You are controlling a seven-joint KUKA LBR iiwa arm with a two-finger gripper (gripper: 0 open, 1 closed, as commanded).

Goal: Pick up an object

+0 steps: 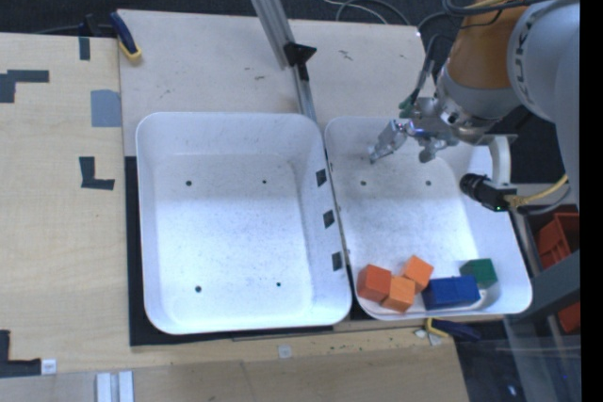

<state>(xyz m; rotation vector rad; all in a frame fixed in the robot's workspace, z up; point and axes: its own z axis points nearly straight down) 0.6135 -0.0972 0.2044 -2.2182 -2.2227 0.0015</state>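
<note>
Camera view, read from its left: the left bin [236, 221] has nothing in it for me to go after, so the job lies in the right bin [415, 212], where all the pieces sit bunched along the near edge. From left to right I see an orange block [375, 281], a second orange block [400, 294] touching it, a third orange block [418, 271] tilted just behind those two, then a blue block [450, 292] and a green block [480, 271] tucked against the near right corner. My gripper [407, 144] hangs over the far end of that bin, well apart from the pile, with nothing between its fingers [384, 146]; they look spread, released, and touching no object as far as I can judge from this slant. To do this step well I would bring the arm toward the near edge before descending, and I would pick the leftmost orange block, since its left side is free of neighbours and the bin wall is not right against it. The blue and green ones look riskier to me, crowded by the corner wall where a finger could catch. I would line the fingers across the block's free faces, come straight down, and close only once they straddle it.
</note>
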